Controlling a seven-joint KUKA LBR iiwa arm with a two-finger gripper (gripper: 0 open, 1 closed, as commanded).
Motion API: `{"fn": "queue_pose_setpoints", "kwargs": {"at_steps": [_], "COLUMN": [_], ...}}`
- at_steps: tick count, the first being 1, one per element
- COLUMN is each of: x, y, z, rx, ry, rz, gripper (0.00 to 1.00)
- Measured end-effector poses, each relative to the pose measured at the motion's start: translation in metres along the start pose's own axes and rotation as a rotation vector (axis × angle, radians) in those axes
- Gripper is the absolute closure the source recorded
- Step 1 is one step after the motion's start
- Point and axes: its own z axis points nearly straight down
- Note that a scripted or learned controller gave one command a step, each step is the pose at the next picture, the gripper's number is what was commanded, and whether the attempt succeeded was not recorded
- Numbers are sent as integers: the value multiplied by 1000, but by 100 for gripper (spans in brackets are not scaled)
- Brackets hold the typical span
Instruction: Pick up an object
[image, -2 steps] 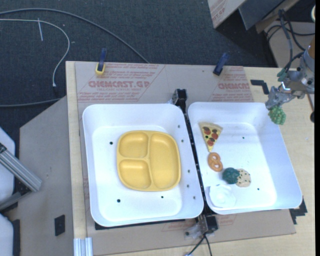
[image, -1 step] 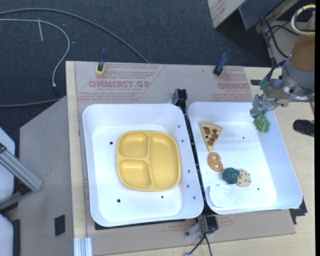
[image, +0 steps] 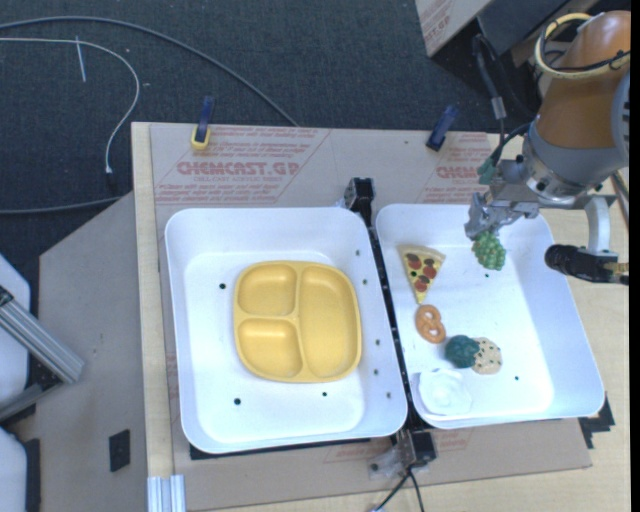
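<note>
Progress: the end effector (image: 489, 226) hung over the far part of the right bin (image: 570, 340), with a green broccoli-like piece (image: 490, 251) directly under its fingertips; judged mid-lift, the grasp apparently made.
End effector state: fingers drawn close on the top of the green piece, which seemed pinched between them.
Left to do: carrying it clear and keeping the hold.
Object position: near the bin's back wall, whether clear of the floor is uncertain.
Object look: small, knobbly, pale green, clustered like florets.
Others in the bin: pizza slice (image: 421, 271), pretzel (image: 430, 323), cookie (image: 486, 356).
Left bin: yellow divided plate (image: 297, 321).
</note>
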Motion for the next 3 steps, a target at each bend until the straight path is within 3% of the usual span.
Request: {"fn": "queue_pose_setpoints", "kwargs": {"at_steps": [1,3], "x": [56,149], "y": [-13,-63], "z": [11,6], "rx": [2,2], "ry": [1,1], "rz": [0,-1], "gripper": [100,100]}}
